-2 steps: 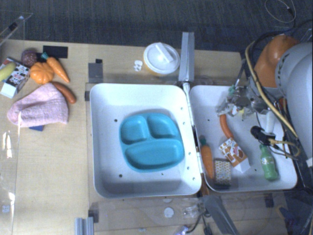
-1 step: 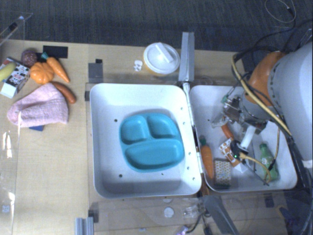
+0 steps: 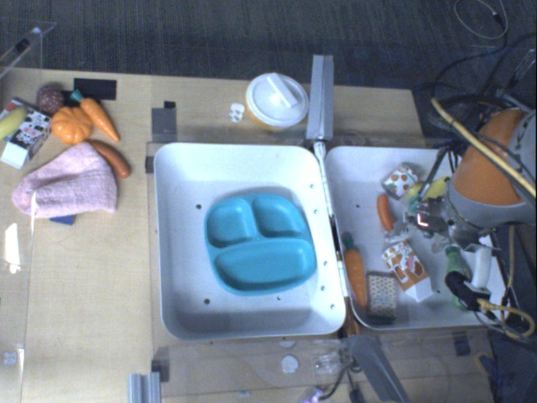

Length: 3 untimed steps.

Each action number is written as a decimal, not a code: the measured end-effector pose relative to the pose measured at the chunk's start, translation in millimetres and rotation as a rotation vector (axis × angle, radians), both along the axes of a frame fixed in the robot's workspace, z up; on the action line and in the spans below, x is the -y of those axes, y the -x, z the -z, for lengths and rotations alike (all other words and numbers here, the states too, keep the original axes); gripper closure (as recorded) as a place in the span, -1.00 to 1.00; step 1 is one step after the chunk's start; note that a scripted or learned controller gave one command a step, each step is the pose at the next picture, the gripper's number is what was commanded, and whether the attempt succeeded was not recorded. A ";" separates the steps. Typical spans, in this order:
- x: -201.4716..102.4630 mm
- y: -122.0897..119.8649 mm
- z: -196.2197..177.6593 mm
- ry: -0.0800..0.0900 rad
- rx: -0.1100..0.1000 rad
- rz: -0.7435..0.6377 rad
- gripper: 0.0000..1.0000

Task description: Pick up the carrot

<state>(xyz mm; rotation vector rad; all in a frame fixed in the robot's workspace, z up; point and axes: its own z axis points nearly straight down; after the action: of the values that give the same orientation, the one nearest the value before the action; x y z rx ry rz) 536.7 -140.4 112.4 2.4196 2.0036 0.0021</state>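
Orange carrot (image 3: 356, 276), lengthwise, perhaps top-up.

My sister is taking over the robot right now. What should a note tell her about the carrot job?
Gripper: over the middle of the right bin, with nothing visibly held.
Carrot: lying in the right bin along its left wall, green top pointing to the far side, next to a small grater. Not picked up yet.
Nearby in that bin: a sausage and two small printed boxes.
Left bin holds a blue divided plate.
Another carrot sits on the bench at far left, outside the bins.
Left to do: move to the carrot, grasp it, lift.
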 end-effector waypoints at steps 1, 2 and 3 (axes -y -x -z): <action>39.3 -121.3 27.3 0.001 0.001 0.411 -1.00; -0.3 -73.7 -72.9 0.001 0.003 0.064 -1.00; 39.7 2.3 17.9 -0.002 0.003 0.052 -1.00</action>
<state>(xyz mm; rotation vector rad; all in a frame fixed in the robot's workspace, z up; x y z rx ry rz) 534.4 -180.1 94.4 2.4700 1.9399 0.0073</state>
